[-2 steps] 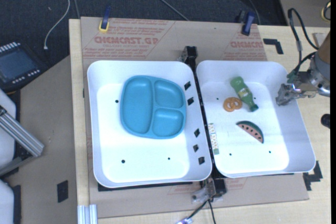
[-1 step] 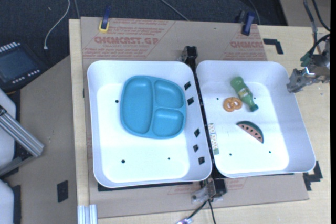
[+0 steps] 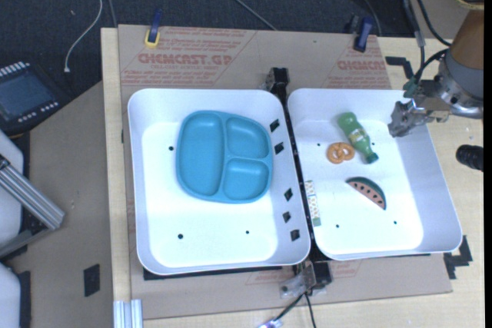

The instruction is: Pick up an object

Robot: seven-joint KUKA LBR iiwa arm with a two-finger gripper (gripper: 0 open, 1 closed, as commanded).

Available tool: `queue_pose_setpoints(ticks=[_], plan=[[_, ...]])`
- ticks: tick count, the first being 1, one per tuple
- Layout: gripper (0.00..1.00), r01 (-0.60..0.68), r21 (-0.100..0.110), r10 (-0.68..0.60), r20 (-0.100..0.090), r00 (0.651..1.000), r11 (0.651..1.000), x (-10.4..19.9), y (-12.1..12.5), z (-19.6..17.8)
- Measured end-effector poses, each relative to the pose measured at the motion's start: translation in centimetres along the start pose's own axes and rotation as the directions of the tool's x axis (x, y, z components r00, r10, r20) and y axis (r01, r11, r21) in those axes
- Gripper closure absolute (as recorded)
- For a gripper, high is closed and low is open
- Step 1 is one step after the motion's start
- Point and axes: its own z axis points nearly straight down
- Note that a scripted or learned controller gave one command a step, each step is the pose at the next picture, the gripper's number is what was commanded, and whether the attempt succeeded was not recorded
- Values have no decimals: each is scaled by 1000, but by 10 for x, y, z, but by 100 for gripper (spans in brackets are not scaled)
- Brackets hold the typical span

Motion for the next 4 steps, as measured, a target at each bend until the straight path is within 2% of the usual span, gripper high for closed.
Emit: queue_pose_setpoints(ticks=[1, 2, 4], plan=[[100, -2, 0, 2, 0, 1000, 1000, 47, -9, -1], [100, -1, -1, 1, 1, 1000, 1000, 95, -4, -4], [100, 0, -2, 0, 0, 1000, 1000, 215, -6, -6]])
